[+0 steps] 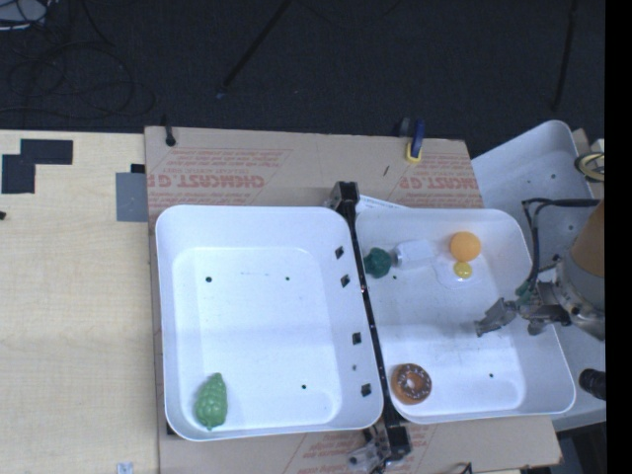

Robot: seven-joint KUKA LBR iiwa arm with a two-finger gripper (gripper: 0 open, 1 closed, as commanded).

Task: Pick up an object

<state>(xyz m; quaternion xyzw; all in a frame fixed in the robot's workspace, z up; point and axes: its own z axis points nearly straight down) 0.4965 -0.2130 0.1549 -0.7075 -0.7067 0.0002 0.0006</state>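
Doughnut (411, 383): brown ring with pale sprinkles, lying flat near the front edge of the right bin (538, 403), close to its front-left corner and to the divider between the bins.
Green lump (210, 401): knobbly, leaf-green object resting in the front-left corner of the left bin (168, 265), against the wall.
Left bin: shallow white tray with small dark holes in its floor.
Right bin: shallow white tray set just beside the left one, their inner walls touching along a dark strip.
Teal object (377, 262): small dark green-blue lump near the rear-left corner of the right bin, just beside the divider.
Clear item (417, 254): pale, see-through piece lying just right of the teal object; its shape cannot be made out.
Orange ball (465, 246): round, sitting near the rear edge of the right bin, with a small yellow piece (462, 271) touching it on the front side.
Gripper (491, 321): grey metal fingers reaching in over the right edge of the right bin, tips low over bare floor, well apart from the ball and the doughnut; nothing sits between them, and whether they are spread or pressed together cannot be told.
Arm (592, 250): enters from the right edge of the bench.
Cardboard sheet (296, 166): brown, printed, lying under both bins.
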